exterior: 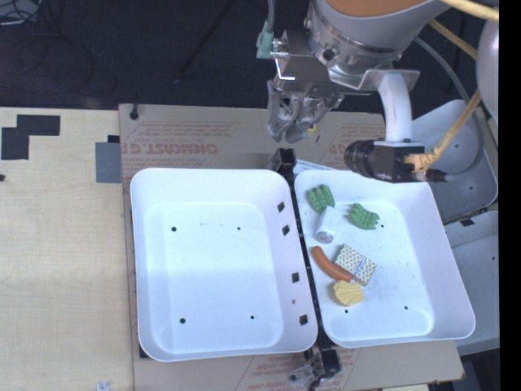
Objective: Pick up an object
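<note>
Cardboard covers the worktop (203, 137) under two white bins sitting side by side. So the jaws (295, 129) hang above the back edge of the bins, near where the two meet, and honestly I can't tell how wide they are, it's just a grey blur. Nothing visible between them. Right bin (440, 300) has all the stuff: two green pieces (320, 197) (363, 216), a small white cylinder (326, 226) between them, an orange sausage thing (330, 265) touching a checkered packet (356, 263), and a yellow chunk (348, 293) just below. Left bin (155, 316) sits beside it.
</note>
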Robot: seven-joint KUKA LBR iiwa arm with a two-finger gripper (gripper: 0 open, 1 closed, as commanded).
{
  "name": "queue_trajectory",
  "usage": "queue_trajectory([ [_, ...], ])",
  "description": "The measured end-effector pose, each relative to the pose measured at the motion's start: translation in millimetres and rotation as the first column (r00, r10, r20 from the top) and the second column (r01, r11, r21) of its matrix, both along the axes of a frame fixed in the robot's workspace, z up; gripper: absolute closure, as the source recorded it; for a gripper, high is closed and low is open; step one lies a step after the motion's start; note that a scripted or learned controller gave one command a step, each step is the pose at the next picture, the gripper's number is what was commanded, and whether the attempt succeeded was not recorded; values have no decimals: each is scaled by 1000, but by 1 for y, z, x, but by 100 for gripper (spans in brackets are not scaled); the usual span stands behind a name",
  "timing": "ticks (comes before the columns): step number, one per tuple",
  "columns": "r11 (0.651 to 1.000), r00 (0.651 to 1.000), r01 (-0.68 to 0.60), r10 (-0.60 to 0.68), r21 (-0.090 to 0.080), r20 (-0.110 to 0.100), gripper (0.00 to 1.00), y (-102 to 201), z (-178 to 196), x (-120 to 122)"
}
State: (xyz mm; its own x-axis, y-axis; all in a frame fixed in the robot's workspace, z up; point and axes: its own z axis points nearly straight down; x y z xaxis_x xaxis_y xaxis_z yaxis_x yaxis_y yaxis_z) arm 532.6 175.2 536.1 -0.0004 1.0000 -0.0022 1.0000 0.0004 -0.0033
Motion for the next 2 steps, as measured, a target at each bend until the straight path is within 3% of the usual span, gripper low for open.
queue_trajectory([
  [1,1000,1000,-5,5,-1,-3,100,1,10,-2],
  [2,1000,1000,1,-1,0,1,100,2,0,39],
])
